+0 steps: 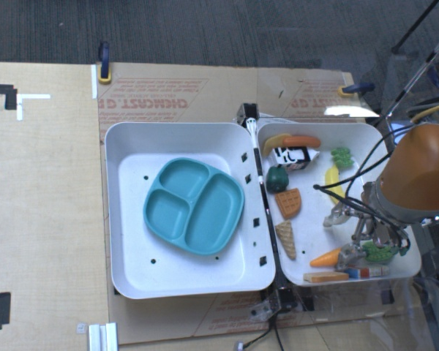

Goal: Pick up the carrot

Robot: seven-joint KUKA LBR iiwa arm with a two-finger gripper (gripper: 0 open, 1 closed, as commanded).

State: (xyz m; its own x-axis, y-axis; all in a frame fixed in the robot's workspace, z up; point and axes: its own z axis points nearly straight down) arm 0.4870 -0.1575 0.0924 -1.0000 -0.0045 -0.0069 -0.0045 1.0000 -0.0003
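Note:
The carrot (327, 258) lies near the front wall of the right bin (395, 272), its orange tip pointing left and its green leafy top (379, 253) to the right. My gripper (366, 238) hangs low over the carrot's thick end, just above where the orange meets the green. The metal of the gripper and its cables hide that junction. The arm's orange band (423, 168) sits above it at the right edge.
The right bin also holds a hot dog (296, 142), a black-and-white pack (291, 156), a dark green pepper (277, 178), a waffle (288, 202), a cone (286, 239), a yellow piece (334, 178), broccoli (342, 156) and a marker (344, 274). The left bin (124, 218) holds a teal divided plate (194, 205).

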